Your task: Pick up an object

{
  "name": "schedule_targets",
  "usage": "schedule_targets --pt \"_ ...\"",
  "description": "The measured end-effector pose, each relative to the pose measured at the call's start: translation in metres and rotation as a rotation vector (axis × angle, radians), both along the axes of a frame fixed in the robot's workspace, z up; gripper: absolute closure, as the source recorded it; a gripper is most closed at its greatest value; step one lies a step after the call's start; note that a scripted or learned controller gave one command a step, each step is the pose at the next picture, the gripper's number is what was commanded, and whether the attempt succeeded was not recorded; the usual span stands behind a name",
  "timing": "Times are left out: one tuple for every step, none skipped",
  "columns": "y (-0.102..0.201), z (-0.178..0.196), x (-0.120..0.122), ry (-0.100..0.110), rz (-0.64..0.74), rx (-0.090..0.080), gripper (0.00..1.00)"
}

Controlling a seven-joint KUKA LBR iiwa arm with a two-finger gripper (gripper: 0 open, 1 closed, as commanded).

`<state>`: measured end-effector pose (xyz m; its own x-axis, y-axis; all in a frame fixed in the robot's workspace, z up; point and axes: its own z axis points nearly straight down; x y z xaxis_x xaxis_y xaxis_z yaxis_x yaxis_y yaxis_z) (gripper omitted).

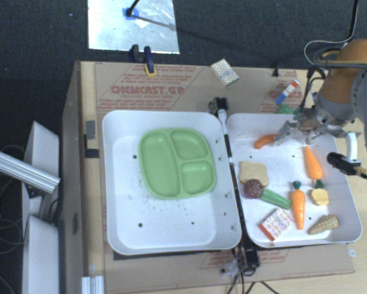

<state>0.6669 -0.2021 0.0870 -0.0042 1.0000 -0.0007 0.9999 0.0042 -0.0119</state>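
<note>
Beside the gripper [298, 129], jaw state unclear, lie two carrots [312, 162] and bread [254, 172].

A dark carpet floor [30, 48] is surrounding the bench [171, 84], which is showing a brown board top with red printed letters. Far to the left of the fingers and higher in the view, a shiny silver sheet [133, 16] is lying on the carpet and is catching the light. At the far left edge, a metal bar [22, 169] is slanting over pale grey panels [41, 237].
</note>
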Motion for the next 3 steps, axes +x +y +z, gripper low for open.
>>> schedule_targets --pt "0.0017 0.0 -0.0002 -0.001 0.0 -0.002 0.0" --pt "0.0058 0.0 -0.0002 -0.001 0.0 -0.003 0.0" --pt "0.008 0.0001 -0.0002 -0.001 0.0 -0.003 0.0"
